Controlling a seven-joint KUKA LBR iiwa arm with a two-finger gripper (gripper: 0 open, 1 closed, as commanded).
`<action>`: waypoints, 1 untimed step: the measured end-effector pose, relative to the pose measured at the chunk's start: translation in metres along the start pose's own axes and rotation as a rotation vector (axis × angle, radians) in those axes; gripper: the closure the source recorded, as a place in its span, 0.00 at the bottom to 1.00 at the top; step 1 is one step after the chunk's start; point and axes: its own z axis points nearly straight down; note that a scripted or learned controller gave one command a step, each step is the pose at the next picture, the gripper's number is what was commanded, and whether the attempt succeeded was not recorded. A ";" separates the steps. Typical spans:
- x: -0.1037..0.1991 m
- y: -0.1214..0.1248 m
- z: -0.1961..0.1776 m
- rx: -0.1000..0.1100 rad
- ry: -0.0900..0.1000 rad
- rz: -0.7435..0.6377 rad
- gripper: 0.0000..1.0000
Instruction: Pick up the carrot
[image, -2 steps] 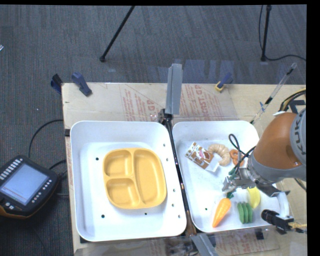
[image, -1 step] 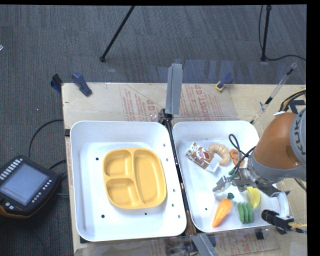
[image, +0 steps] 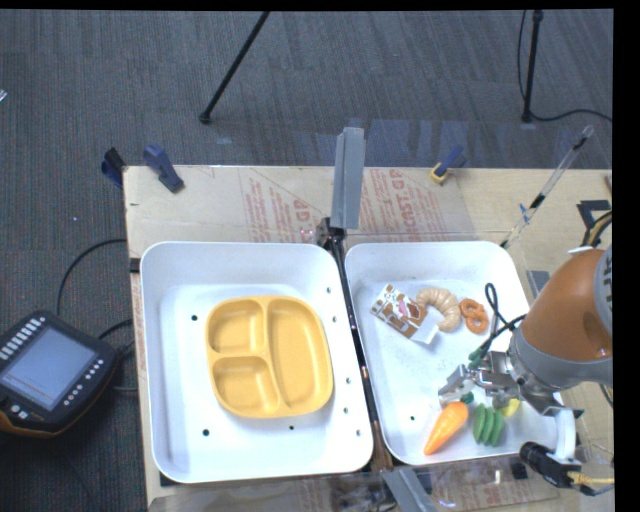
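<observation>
Camera view: carrot (image: 446, 428) lies diagonally, tip lower-left (green top upper-right); pincer (image: 478, 384) state unclear.

The hand (image: 468, 385) hovers low in the right bin (image: 400, 425), just above the thick end of the carrot (image: 446, 428). A green piece (image: 488, 424) lies beside the carrot. The left bin (image: 170, 300) holds a yellow divided tray (image: 268, 356).
</observation>
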 end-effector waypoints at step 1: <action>-0.001 0.000 -0.008 0.002 0.002 0.005 1.00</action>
